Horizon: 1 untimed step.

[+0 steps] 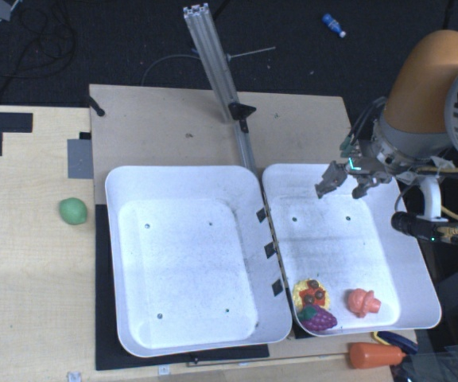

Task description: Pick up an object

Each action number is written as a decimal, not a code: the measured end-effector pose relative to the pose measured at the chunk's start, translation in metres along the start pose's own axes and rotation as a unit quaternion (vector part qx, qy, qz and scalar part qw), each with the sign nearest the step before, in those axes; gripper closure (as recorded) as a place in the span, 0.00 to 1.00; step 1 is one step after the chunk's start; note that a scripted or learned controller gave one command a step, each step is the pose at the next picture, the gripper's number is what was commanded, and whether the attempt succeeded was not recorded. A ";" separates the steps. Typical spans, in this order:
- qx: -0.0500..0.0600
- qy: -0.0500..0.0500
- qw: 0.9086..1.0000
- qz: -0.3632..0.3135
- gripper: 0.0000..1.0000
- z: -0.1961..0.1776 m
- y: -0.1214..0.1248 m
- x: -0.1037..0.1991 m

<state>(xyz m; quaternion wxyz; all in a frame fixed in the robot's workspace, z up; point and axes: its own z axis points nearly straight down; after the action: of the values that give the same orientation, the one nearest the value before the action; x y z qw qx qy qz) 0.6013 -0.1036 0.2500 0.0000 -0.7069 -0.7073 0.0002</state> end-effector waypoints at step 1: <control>0.000 0.000 1.000 0.000 0.00 0.000 0.000 0.000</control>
<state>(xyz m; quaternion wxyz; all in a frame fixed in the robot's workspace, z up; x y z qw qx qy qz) 0.6013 -0.1036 0.2500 0.0001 -0.7069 -0.7073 0.0002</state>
